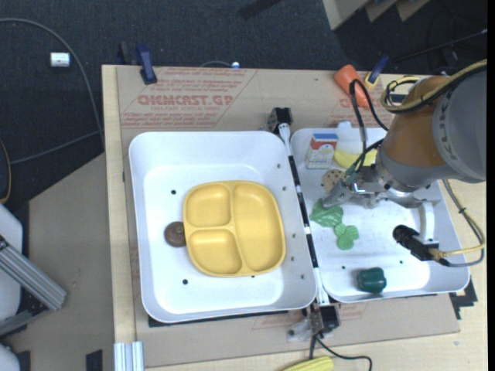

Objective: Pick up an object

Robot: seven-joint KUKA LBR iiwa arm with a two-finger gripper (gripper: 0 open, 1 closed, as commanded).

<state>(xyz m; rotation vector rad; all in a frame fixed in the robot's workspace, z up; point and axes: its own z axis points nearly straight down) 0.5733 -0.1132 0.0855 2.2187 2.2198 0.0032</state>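
My gripper (337, 199) is low in the right bin (387, 257), near its left wall, with the grey arm and its orange band coming in from the right. Its tip is right above a light green leafy piece (328, 215) and looks to touch the piece's upper edge. A second light green piece (347, 236) lies just below and to the right. A tan perforated disc (333, 179) rests just behind the gripper. A dark green cup (371, 280) lies near the bin's front edge. Nothing is seen held.
A small white, blue and red box (321, 150), a white object (352, 137) and a yellow item (347, 159) sit at the back of the right bin. In the left bin (147, 199) are a yellow divided plate (232, 226) and a brown disc (175, 233) at its left side.
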